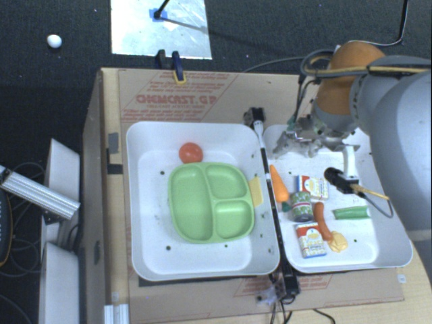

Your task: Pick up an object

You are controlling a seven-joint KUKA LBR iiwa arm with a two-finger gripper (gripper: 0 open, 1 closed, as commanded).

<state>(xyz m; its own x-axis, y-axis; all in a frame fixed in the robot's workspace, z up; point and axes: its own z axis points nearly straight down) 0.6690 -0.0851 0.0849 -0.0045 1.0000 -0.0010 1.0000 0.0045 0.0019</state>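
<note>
Two bins [145,181]; tool [300,142] at right bin's [391,241] far edge, grip state indiscernible; toys crowd below.

green tray [208,201] | red-orange ball [191,152] | orange carrot [279,185] | white bins [145,201]

We see red print on the brown cardboard sheet [177,93] under the white bins; its largest line looks like "CHEMCAST GP", with smaller lines too blurred to read. Two small red-and-white cartons [311,240] carry labels we cannot make out.
</note>
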